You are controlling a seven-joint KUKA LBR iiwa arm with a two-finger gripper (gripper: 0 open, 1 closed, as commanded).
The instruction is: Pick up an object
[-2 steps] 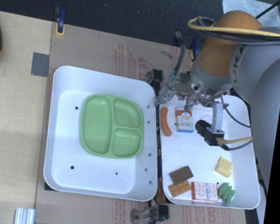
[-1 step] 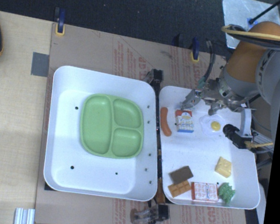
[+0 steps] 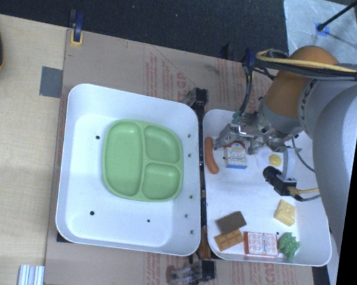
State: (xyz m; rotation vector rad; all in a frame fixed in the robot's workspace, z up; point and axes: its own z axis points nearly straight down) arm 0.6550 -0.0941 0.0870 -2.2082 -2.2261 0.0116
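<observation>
the grey arm's two-finger gripper [image 3: 238, 143] reaches down at the upper left of the right white bin [image 3: 311, 258], directly over a small white carton with a blue base [image 3: 235, 158]. whether its fingers are apart or clamped on the carton cannot be told; the wrist hides them. just left lies an orange-red sausage [image 3: 212, 155]. the carton's print is too small to read. the left white bin [image 3: 76, 156] holds a green divided plate [image 3: 142, 160].
</observation>
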